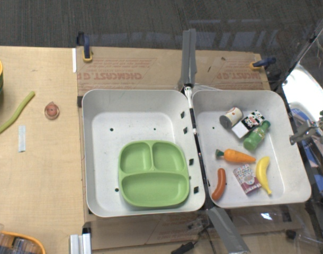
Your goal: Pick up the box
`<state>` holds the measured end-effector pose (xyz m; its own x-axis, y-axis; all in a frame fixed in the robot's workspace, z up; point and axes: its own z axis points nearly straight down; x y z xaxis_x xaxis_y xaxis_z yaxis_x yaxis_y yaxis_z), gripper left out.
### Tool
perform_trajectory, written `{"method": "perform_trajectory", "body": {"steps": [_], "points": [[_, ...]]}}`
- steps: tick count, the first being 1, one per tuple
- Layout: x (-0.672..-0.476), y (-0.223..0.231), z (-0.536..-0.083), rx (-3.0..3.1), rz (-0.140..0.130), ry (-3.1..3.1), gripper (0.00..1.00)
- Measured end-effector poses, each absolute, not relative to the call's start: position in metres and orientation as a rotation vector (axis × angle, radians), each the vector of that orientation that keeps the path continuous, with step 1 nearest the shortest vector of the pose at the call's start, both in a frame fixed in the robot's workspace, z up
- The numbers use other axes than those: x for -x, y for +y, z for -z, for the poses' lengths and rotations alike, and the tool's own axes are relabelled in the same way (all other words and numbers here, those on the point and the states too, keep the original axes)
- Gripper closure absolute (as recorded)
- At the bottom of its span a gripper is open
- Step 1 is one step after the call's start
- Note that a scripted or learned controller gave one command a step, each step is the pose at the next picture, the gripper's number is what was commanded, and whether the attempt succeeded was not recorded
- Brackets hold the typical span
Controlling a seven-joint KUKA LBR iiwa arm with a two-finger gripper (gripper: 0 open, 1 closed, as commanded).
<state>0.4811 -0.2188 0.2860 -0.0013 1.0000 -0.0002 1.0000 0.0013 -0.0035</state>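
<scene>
Two white bins (pixel 92 142) on cardboard-covered bench (pixel 135 70).

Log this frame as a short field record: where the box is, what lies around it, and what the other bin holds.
target: black-and-white box, right bin, far end
touching box: green bottle; white cup lies beside it
also in right bin: carrot, banana, sausage, pink packet
left bin: green divided plate
box status: lying in bin, not lifted

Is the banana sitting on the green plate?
No, the banana lies in the right bin, next to the carrot, while the green plate sits in the left bin.
</scene>
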Motion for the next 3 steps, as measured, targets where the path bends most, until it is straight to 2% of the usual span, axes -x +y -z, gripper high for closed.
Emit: {"method": "perform_trajectory", "body": {"steps": [1,2,3], "points": [[-0.505,-0.179,-0.147,1.686,0.0,-2.648,0.0],[-0.477,-0.14,-0.101,1.681,-0.001,-2.652,0.0],[-0.477,-0.141,-0.11,1.688,0.0,-2.648,1.0]]}}
